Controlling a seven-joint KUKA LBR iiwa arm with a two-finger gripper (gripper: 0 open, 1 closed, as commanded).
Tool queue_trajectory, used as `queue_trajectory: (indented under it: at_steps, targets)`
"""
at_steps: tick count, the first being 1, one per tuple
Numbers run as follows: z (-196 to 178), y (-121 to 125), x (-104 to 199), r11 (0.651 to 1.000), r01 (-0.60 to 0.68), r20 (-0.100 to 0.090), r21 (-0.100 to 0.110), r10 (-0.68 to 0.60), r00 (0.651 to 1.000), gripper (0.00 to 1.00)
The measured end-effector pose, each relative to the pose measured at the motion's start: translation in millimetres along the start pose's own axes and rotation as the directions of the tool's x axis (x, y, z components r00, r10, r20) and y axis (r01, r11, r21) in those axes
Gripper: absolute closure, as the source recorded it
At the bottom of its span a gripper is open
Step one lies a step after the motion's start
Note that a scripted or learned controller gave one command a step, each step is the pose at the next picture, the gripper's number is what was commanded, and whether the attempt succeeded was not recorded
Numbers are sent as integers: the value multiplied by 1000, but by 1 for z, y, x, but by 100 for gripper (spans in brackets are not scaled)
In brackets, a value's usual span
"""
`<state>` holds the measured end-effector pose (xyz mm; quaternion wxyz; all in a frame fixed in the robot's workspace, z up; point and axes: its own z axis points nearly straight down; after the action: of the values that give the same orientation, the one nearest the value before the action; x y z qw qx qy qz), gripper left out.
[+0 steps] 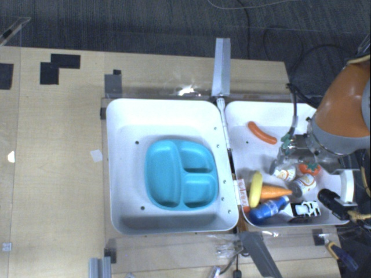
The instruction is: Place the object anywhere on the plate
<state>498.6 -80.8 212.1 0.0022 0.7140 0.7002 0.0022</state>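
A blue plate (179,174) with three compartments lies in the left white bin (124,126). My gripper (283,160) hangs low over the middle of the right bin (240,117), just above a small white and orange item (283,174). In front of it lie a yellow banana (255,190), an orange carrot (277,191) and a blue bottle (266,209). An orange sausage (262,132) lies apart from them toward the bin's back. The gripper's own body hides whatever is directly under it.
A round white and red toy (306,179) and a black and white object (305,209) lie at the right bin's front right. The grey divider wall (227,155) between the bins separates the gripper from the plate. The arm's orange band (348,100) looms at the right.
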Motion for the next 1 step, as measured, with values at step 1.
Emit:
queue_trajectory:
  at_steps: [1]
  targets:
    - [26, 46, 64, 986, 164, 0, 2, -164, 986, 100]
